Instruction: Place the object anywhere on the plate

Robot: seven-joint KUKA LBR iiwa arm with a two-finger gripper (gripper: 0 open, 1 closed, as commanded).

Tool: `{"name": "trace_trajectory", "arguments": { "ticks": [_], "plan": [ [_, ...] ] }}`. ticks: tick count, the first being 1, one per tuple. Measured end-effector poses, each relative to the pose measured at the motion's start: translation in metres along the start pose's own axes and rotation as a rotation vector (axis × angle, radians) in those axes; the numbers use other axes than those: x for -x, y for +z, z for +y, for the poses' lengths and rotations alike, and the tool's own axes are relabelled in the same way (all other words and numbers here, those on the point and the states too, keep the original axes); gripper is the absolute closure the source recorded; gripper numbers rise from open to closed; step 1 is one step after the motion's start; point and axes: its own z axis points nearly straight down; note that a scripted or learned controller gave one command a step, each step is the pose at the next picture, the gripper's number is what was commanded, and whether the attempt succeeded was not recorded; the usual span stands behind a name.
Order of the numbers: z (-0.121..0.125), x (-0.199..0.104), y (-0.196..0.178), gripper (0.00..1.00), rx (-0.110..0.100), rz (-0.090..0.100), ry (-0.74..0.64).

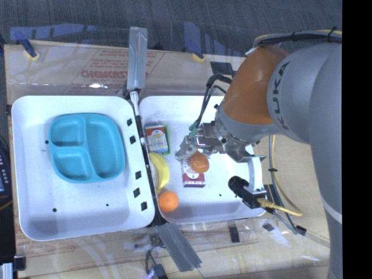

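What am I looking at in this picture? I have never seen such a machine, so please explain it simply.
One camera looks down at a slant on a bench with two shallow white bins side by side. The big grey machine with an orange band is a robot arm that reaches in from the right. At its end is a gripper, its grasping tool, hanging low over the right bin. A small orange-brown object sits right at the gripper; I cannot tell whether it is held. In the same bin lie a red packet under that object, a small carton, a banana and an orange. The left bin holds a blue plate with three compartments. The job is to put an object on that plate.
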Motion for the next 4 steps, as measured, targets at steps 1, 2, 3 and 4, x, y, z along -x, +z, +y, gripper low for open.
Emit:
{"name": "trace_trajectory", "arguments": {
  "ticks": [1, 2, 3, 4],
  "plan": [
    [0.031, -0.116, 0.035, 1.0, 0.002, -0.003, -0.256],
    [0.031, -0.115, 0.035, 0.0, 0.003, -0.003, -0.255],
    [0.015, -0.111, 0.044, 0.0, 0.001, -0.003, -0.44],
    [0.054, -0.103, -0.03, 0.0, 0.006, -0.003, -0.118]
  ]
}}
